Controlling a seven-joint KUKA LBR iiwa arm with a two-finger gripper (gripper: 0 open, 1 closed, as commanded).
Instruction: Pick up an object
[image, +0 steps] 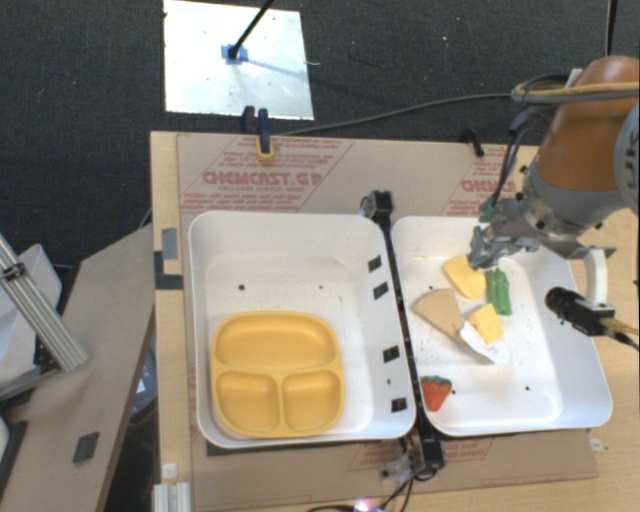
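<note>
My gripper (487, 252) hangs low over the upper middle of the right bin (560, 400), on the grey arm with its orange band coming in from the right. Directly under its tip lie a yellow piece (463, 277) and a green object (498, 294), side by side. Just below them are a tan wedge (437, 310), a small yellow block (487, 323) and a white scrap (484, 346). A red strawberry-like toy (436, 392) sits near the bin's front left corner.
The left bin (290, 240) holds a yellow divided tray (278, 373) in its front half. A black divider strip (395, 330) runs between the bins. A black part (575, 308) of the arm sticks out over the right bin's right side.
</note>
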